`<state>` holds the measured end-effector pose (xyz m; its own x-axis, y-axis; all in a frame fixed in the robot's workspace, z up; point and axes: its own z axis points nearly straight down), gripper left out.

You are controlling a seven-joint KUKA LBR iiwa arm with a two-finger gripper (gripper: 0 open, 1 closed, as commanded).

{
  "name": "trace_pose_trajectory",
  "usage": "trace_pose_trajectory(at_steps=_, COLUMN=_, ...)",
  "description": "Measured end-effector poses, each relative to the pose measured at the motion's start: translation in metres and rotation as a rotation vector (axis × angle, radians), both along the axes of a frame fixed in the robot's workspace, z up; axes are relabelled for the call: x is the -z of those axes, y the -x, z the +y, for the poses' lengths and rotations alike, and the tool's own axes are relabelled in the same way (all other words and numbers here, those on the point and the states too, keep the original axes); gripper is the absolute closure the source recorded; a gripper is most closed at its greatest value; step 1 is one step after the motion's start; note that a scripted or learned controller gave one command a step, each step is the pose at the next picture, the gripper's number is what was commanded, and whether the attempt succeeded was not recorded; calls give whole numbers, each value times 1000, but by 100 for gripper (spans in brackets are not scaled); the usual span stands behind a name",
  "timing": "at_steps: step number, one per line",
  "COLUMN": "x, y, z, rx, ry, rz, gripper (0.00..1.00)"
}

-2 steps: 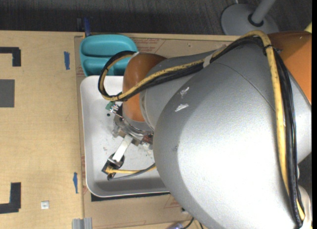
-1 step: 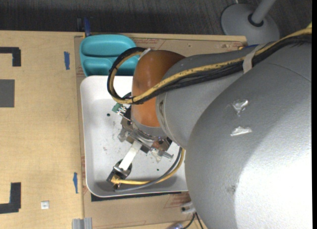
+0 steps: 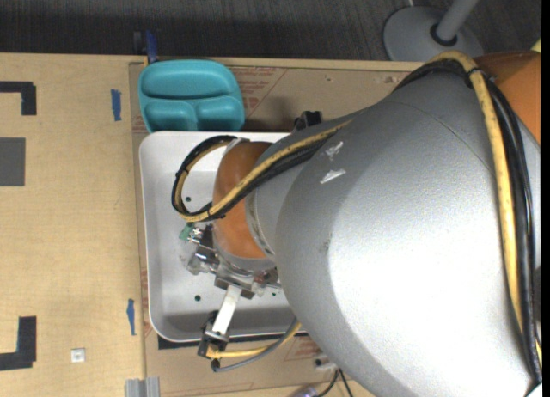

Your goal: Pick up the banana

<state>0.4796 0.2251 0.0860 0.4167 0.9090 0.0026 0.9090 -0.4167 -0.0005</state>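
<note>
Arm (image 3: pixel 387 241) reaches in from 3 o'clock and covers most of the white bin (image 3: pixel 161 206). You see the gripper (image 3: pixel 199 253) low over the bin floor, toward 8 o'clock of the bin's centre. Spread or pressed together: you cannot tell. Banana's place: you cannot tell. Teal tray (image 3: pixel 189 94) sits just beside the bin's 12 o'clock rim.

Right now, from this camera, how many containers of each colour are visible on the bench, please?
White bin: 1
Teal tray: 1
Total: 2
The grey arm covers the right part of the bench, so more may be hidden there.
</note>
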Motion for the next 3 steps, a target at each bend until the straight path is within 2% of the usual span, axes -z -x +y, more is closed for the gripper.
trace_pose_trajectory(at_steps=1, x=-11, y=-1, z=2, rx=0, ry=-3, rz=-4, gripper=100)
trace_pose_trajectory(at_steps=3, x=-30, y=-1, z=3, rx=1, ry=-4, rz=-3, gripper=100)
